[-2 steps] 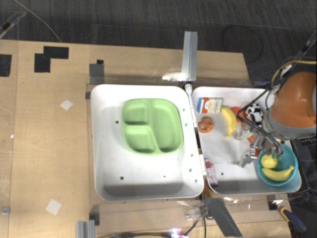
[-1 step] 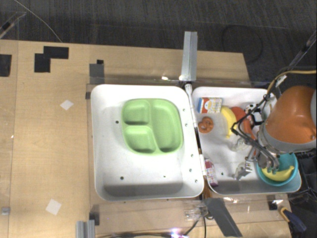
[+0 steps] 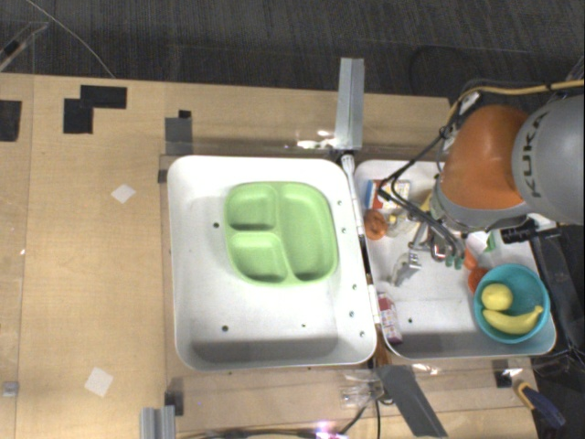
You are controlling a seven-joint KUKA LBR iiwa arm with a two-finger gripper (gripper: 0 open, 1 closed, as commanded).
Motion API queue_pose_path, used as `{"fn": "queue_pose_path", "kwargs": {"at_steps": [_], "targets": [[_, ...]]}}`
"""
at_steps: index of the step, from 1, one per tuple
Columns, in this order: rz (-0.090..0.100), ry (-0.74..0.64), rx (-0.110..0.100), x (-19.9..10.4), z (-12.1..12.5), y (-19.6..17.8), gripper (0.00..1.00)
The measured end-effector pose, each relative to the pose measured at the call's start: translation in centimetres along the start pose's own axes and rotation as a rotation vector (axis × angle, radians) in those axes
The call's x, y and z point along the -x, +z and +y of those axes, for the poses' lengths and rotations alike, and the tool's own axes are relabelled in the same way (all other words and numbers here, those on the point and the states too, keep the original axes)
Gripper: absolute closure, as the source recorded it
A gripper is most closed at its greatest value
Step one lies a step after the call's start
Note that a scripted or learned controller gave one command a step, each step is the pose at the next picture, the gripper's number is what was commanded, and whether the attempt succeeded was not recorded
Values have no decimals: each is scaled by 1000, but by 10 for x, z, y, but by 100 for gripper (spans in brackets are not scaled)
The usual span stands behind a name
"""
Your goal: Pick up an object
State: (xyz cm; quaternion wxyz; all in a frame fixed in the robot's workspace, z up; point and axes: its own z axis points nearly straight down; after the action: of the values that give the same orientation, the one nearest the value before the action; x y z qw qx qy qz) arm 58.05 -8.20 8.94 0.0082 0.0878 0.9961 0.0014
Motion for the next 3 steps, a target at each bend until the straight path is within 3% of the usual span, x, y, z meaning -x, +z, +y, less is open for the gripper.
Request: {"fn": "queue_pose_path", "kwargs": {"at_steps": [1, 2, 3], "targets": [[3, 33, -8, 43, -105, -48, 0], [6, 197, -4, 25, -109, -1, 0], [3, 332, -5, -7, -104, 0, 0]]}}
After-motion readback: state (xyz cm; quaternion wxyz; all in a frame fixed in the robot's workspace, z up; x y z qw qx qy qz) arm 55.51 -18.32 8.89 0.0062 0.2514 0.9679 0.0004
